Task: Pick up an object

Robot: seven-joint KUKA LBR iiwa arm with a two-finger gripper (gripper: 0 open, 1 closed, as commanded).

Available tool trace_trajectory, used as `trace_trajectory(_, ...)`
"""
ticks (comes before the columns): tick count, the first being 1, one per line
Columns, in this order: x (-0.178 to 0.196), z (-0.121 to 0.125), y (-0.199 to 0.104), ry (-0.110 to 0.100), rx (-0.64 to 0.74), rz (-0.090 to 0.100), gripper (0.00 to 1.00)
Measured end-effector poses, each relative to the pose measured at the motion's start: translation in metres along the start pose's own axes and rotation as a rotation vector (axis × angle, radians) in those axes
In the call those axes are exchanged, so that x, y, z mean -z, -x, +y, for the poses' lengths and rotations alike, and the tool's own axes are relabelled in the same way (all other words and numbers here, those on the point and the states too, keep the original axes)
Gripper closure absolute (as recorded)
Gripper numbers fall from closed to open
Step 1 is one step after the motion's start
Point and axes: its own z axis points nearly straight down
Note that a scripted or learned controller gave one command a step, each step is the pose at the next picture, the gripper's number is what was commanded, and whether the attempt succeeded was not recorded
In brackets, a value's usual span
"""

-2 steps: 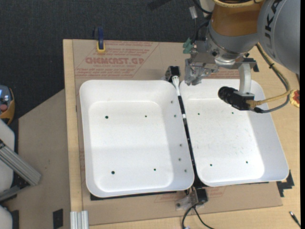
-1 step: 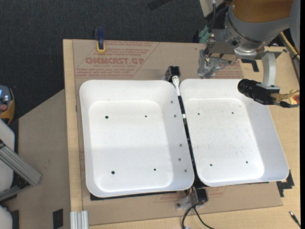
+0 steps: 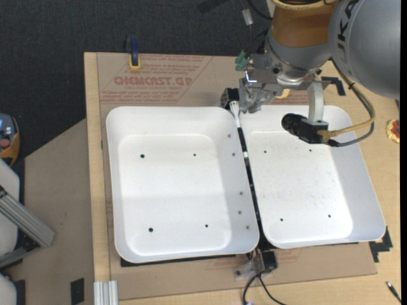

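White bins [image 3: 172, 183], tool [image 3: 253, 100] above their far seam.
We cannot tell how the tool stands.

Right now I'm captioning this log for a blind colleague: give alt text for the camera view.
A grey and orange robot arm reaches in from the right, its gripper at the far edge where two shallow white bins meet. The left bin and right bin sit side by side on a cardboard sheet.
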Motion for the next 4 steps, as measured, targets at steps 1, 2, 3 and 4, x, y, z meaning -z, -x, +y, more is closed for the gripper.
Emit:
trace_trajectory(1,0.033,0.026,0.082,0.017,-0.008,-0.004,1.0)
trace_trajectory(2,-0.022,0.052,0.08,0.004,-0.002,0.0,1.0)
trace_trajectory(3,0.035,0.013,0.093,0.016,-0.004,0.0,1.0)
trace_trajectory(4,-0.082,0.045,-0.025,-0.002,0.009,0.005,1.0)
